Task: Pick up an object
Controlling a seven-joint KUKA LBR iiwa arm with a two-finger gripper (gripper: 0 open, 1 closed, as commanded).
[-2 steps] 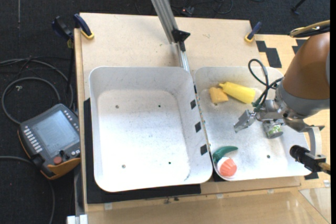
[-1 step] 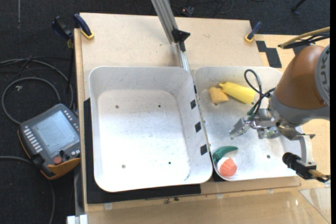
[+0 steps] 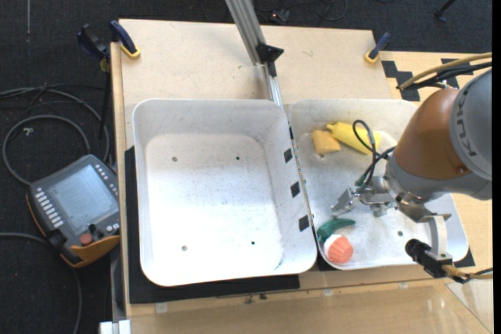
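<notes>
My gripper (image 3: 347,202) hangs low over the middle of the right bin (image 3: 381,246), at the end of the grey arm with its orange band (image 3: 427,145). Just below it, near the bin's front left corner, lies an orange carrot-like toy with a green top (image 3: 338,245). A yellow banana-like toy (image 3: 347,138) rests at the back of the same bin, above the gripper. I see nothing held at the gripper's tip.
The left bin (image 3: 142,121) sits beside the right one, sharing a raised divider wall (image 3: 297,184). A slanted aluminium rail (image 3: 237,0) rises behind the bins. A black cable (image 3: 368,138) loops over the banana. A teach pendant (image 3: 74,207) lies off the bench at left.
</notes>
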